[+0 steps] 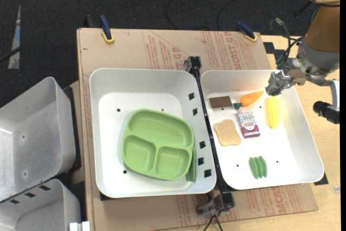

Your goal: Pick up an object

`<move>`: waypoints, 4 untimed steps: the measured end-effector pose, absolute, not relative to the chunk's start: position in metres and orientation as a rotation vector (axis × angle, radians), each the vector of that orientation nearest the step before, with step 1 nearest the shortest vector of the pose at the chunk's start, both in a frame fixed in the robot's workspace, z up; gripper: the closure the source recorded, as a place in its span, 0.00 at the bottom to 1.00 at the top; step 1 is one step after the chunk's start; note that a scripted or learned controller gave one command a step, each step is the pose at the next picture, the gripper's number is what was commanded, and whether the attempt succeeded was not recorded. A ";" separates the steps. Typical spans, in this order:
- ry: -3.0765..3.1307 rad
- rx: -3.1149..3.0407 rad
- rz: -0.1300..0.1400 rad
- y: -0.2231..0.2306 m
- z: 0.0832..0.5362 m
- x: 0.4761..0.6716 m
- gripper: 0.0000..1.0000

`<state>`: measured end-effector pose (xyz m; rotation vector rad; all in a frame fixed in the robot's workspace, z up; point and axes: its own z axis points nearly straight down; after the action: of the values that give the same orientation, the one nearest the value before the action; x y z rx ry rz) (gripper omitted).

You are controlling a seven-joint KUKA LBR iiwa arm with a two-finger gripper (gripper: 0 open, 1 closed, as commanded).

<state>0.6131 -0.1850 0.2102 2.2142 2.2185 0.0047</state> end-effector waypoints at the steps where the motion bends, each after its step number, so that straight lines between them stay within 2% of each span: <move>1: 2.221 2.214 0.004 -0.186 0.253 0.614 1.00; 2: 2.222 2.214 0.003 -0.186 0.275 0.615 1.00; 4: 2.230 2.216 -0.002 -0.088 0.248 0.605 1.00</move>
<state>0.6054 -0.0877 0.2476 2.2159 2.2297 -0.0015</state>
